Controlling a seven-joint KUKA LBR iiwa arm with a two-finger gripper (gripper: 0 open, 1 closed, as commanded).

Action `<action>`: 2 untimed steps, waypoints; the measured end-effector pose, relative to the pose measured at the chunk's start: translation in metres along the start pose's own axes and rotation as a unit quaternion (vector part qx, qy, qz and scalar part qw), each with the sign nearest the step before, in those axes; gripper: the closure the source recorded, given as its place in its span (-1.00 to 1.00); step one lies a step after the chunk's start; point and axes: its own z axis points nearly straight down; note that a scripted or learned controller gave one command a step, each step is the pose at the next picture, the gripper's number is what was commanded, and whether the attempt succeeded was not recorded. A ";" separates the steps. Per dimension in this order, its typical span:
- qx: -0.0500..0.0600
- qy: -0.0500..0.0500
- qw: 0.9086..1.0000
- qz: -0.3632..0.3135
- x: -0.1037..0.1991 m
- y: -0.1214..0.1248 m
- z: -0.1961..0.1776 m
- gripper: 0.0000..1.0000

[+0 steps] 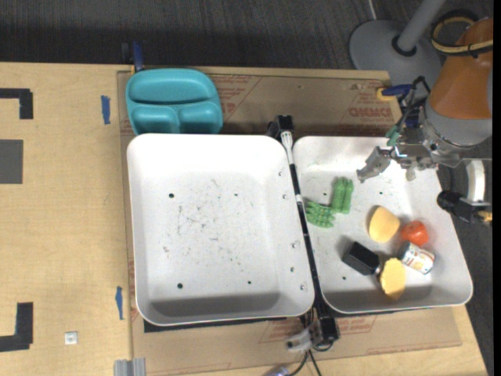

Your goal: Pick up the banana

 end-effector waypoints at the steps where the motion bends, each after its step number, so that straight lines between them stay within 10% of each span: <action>1: -0.005 0.000 0.998 0.067 0.033 -0.022 0.104 -1.00; 2: 0.001 0.000 0.999 0.046 -0.002 -0.109 0.043 -1.00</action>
